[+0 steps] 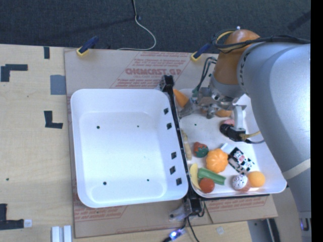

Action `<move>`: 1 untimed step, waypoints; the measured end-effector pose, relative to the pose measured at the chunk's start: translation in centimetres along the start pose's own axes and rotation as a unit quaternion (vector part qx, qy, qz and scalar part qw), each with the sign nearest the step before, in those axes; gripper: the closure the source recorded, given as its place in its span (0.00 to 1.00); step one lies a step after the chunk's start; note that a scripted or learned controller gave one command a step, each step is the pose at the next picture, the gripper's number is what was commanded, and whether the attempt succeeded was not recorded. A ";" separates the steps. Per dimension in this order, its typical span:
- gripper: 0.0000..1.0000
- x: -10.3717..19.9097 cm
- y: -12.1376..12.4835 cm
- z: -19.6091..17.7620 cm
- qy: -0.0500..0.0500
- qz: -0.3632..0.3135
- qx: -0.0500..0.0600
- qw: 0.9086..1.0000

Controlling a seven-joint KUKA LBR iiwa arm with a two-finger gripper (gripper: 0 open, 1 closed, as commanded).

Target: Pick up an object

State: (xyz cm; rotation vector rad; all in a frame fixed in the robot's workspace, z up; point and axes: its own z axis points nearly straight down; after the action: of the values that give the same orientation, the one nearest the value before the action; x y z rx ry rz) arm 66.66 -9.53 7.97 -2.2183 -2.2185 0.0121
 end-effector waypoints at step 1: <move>0.00 0.0 0.0 0.0 0.000 0.000 0.000 1.000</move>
State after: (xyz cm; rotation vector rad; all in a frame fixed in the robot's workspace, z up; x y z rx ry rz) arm 66.66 -9.53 7.97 -2.2178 -2.2190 0.0122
